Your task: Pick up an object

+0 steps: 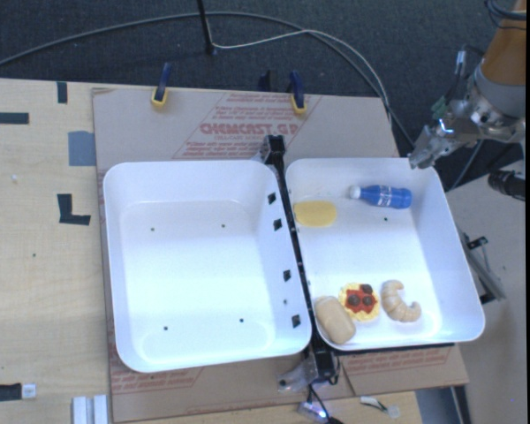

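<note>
Above the right bin's [442, 237] far right corner hangs the end effector [424, 155], its state impossible to tell. Nearest in that bin lie a bread roll [334, 319], a small pizza [360, 300] and a croissant [400, 301]; farther back, a yellow piece [314, 214] and a blue bottle [382, 196].

Red print: "CHEMCAST G P", partly legible, upside-down-free block letters on the flat brown cardboard sheet [238, 126] under the bins, at 12 o'clock of the left white bin [124, 193]
Smaller red lines around it: too small to read
Blue bottle label [384, 196]: unreadable
</note>
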{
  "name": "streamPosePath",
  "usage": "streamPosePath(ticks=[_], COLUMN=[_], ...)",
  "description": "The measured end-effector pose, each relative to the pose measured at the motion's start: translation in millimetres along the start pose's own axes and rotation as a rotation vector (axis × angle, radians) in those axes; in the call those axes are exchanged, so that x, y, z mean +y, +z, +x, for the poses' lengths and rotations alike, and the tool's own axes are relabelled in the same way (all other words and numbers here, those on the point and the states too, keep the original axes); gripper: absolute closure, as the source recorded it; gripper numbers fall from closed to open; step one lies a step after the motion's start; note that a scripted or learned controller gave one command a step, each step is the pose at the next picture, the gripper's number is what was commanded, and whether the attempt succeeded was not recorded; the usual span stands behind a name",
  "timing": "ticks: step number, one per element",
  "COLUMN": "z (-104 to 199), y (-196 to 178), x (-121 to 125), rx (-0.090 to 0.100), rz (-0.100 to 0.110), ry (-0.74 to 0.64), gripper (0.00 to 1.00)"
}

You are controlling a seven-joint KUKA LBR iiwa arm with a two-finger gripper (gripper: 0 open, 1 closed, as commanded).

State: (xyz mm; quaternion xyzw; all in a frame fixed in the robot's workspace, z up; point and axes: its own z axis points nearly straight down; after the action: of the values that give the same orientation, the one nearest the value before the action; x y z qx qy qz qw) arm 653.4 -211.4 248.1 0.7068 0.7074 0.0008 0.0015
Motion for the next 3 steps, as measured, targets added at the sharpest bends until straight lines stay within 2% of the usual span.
streamPosePath(ticks=[1, 3], z=[45.0, 158.2], y=[6.7, 0.3], x=[-14.0, -37.8], rx=[0.002, 0.002], rz=[0.003, 0.003], ry=[-0.002, -0.003], gripper=[1.00, 1.00])
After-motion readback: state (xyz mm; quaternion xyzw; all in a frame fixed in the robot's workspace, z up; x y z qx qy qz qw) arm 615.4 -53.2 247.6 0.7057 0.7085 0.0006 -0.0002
